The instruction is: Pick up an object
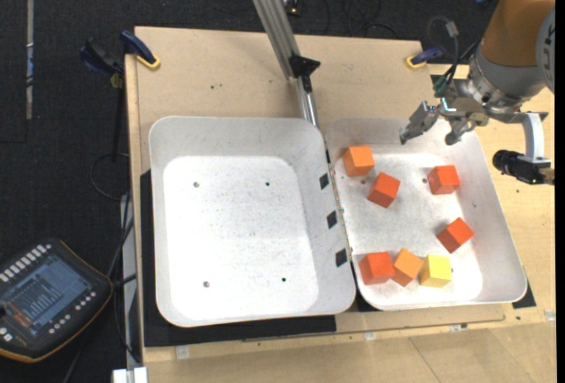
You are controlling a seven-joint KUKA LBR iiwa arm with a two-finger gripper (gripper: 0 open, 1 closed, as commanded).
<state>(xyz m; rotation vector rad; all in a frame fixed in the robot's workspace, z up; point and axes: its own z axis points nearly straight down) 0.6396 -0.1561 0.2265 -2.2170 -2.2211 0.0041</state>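
Note:
Several small blocks lie in the right bin (494,205). An orange block (357,161) and a red block (384,190) sit near its upper left. Another red block (443,179) is right of them, and one more (455,234) lower down. Along the front edge sit a red block (377,267), an orange block (407,266) and a yellow block (436,270), close together. My gripper (437,125) hangs open above the bin's far edge, fingers spread, nothing between them. It is up and right of the orange block.
The left bin (177,196) lies beside the right one. A slanted metal pole (269,6) runs down to the gap between the bins. A teach pendant (44,293) rests at the lower left, off the bench.

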